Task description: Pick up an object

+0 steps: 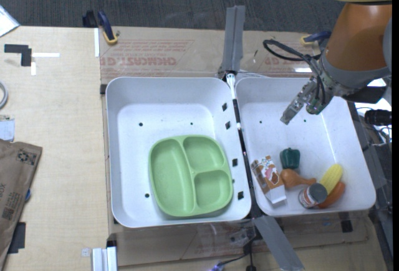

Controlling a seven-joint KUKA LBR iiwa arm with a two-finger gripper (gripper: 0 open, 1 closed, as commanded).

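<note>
My gripper point(298, 106) hangs over the upper middle of the right bin point(274, 98), its fingers pointing down-left with nothing between them. Objects lie clustered in that bin's near part: a small snack box point(268, 177), a dark green pepper point(290, 157), an orange toy piece point(295, 178), a corn cob point(332, 174), a small can point(312, 195) and an orange-red item point(336, 195) behind the can. The gripper stands well above and behind this cluster, touching none of it.
The left bin point(124, 139) holds a green divided plate point(190, 174). A grey divider post point(234, 39) stands between the bins at the back. Black cables point(287, 52) loop near the arm's wrist. Cardboard covers the bench at the left.
</note>
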